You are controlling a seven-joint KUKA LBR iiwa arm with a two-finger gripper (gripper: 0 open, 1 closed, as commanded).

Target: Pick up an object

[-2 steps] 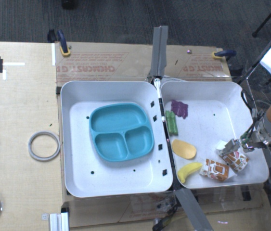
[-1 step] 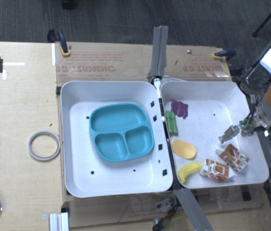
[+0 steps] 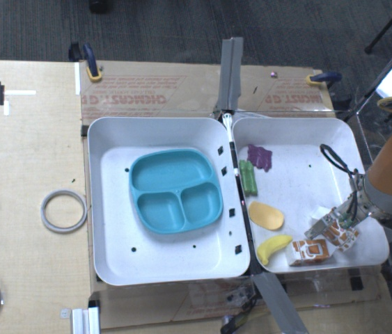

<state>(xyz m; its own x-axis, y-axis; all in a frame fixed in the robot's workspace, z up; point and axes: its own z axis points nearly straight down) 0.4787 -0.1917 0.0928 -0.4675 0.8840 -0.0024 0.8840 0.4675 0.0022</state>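
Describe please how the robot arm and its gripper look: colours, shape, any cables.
The arm enters from the right with a rounded orange band above a grey wrist section. A thin black cable loops away from the wrist. The gripper is small, metallic grey, with dark parts; finer details are too small to tell.

Two white bins [image 3: 105, 207]; one blue divided tray [image 3: 175, 190], one purple toy [image 3: 259, 156], one green piece [image 3: 249, 177], one yellow-orange piece [image 3: 266, 216], one banana [image 3: 273, 247], one small carton [image 3: 309, 251].
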